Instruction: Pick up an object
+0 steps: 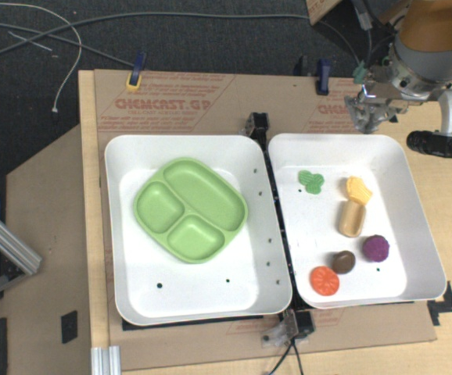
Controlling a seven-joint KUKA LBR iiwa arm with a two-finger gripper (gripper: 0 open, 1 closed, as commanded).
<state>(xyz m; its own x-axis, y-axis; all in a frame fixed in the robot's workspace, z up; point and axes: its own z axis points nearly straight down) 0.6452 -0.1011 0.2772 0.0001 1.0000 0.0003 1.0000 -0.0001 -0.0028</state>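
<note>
So, scanning from the left: the left bin (124, 287) had just a green divided plate (191, 209) sitting in it, three compartments, nothing on it. Not really a pick candidate as far as I could judge.

The right bin (421, 233) was where the small stuff was. Nearest the divider, a little green leafy piece (311, 181) up toward the back. Further right, a yellow piece (357, 189) touching the top of a tan cylinder (352, 218), which lay with its long axis running roughly front to back. Down at the front, an orange round piece (325, 280) just beside a dark brown piece (344, 262), and a purple piece (376, 248) off to the right of those.

The gripper (372, 116) hung above the bench just past the back rim of the right bin, so everything pickable lay toward the front from it. It had nothing in it, and honestly I couldn't tell how far it was spread from this angle. My guess was the yellow piece or the leafy one was the closest reach, basically straight forward and down. The yellow and tan pair touching could make a clean grab tricky.
</note>
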